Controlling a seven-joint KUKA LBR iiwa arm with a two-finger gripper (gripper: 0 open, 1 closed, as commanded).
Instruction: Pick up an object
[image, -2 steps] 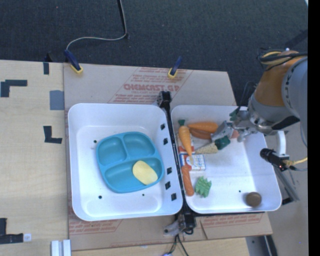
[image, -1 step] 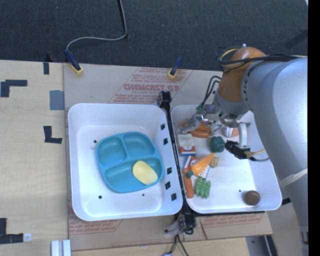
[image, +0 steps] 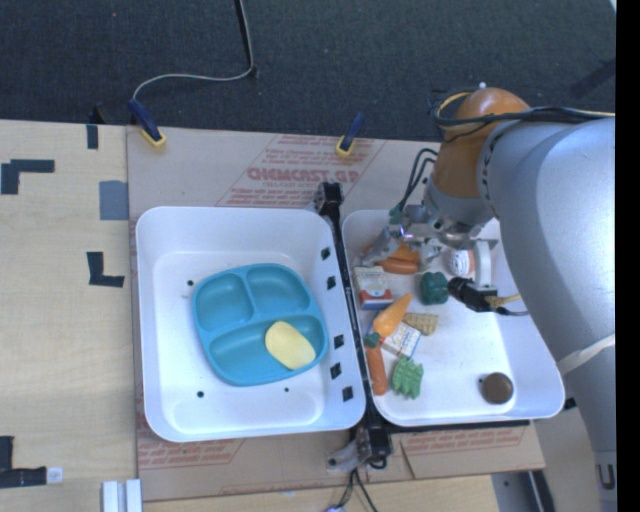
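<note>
where toys crowd, jaws near bin rim.

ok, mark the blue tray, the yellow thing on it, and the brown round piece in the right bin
blue tray (image: 232, 300): camera view, bare upper-left compartment.
yellow thing (image: 290, 345): camera view, middle of its top.
brown round piece (image: 496, 387): camera view, centre of it.

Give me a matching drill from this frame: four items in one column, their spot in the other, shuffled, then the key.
Items:
1. yellow object
2. brown round object
3. green toy
4. blue tray

Places:
A. right bin, near-right corner
B. on the tray's lower-right compartment
C. left bin, on its floor
D. right bin, near edge, beside the orange carrot

Pairs: 1-B, 2-A, 3-D, 4-C
</note>
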